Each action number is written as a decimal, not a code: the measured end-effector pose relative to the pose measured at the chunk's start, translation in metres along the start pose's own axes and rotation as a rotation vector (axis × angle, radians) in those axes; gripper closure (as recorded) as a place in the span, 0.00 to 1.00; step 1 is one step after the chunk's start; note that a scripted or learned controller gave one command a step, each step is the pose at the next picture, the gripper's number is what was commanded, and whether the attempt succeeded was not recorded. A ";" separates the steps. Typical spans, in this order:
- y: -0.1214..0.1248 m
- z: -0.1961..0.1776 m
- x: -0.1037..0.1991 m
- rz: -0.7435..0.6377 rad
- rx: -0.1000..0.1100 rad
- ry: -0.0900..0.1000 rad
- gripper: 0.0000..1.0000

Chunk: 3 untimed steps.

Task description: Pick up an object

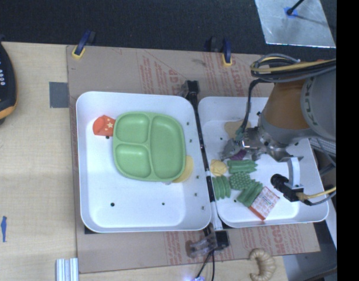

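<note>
Over the right bin (320, 215), your pincer (240, 145) sits low among the green toys (240, 180), placed for a pick; whether it is apart or together, you cannot tell.

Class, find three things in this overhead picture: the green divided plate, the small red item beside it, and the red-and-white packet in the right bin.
green divided plate (150, 146), camera view, centre ridge.
small red item (102, 125), camera view, its middle.
red-and-white packet (265, 202), camera view, its face.
</note>
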State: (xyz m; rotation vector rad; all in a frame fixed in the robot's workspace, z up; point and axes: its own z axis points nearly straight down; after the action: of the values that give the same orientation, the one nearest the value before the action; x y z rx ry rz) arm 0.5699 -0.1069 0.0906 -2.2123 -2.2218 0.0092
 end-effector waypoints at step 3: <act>-0.018 -0.001 -0.017 0.001 0.001 0.001 0.00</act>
State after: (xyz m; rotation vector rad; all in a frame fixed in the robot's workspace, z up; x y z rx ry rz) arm 0.5523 -0.1239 0.0913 -2.2121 -2.2198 0.0097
